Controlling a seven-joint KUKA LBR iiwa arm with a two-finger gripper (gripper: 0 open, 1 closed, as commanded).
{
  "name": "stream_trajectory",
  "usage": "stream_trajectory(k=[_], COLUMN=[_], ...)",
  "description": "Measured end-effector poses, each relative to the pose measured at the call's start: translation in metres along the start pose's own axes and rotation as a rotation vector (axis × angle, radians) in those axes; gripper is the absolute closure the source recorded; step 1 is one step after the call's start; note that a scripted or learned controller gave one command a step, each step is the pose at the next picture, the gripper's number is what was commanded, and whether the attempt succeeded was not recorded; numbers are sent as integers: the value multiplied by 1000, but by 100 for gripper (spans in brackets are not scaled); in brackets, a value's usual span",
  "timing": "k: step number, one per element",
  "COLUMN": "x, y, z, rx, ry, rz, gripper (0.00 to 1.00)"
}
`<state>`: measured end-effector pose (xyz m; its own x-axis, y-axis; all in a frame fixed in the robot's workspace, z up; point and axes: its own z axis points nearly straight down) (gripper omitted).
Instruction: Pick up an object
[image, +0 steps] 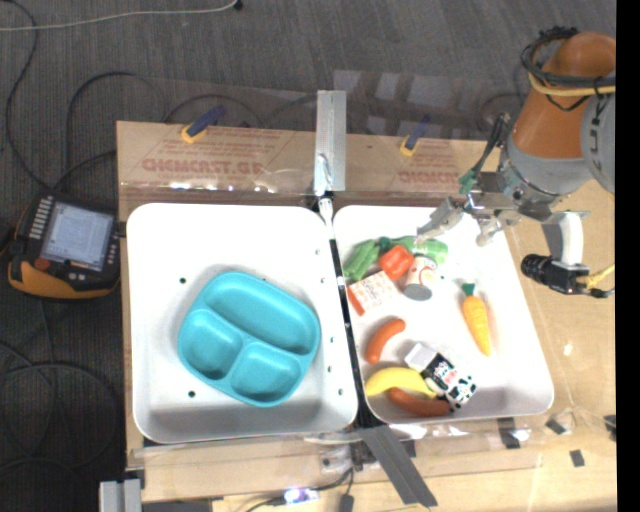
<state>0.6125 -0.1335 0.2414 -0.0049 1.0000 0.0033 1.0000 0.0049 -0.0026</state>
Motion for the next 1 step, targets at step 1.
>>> stream_trajectory(k=[1], x=[-49], y=[-3], z=[118], rx=[1], ry=[-5], rz=[36], gripper=[0])
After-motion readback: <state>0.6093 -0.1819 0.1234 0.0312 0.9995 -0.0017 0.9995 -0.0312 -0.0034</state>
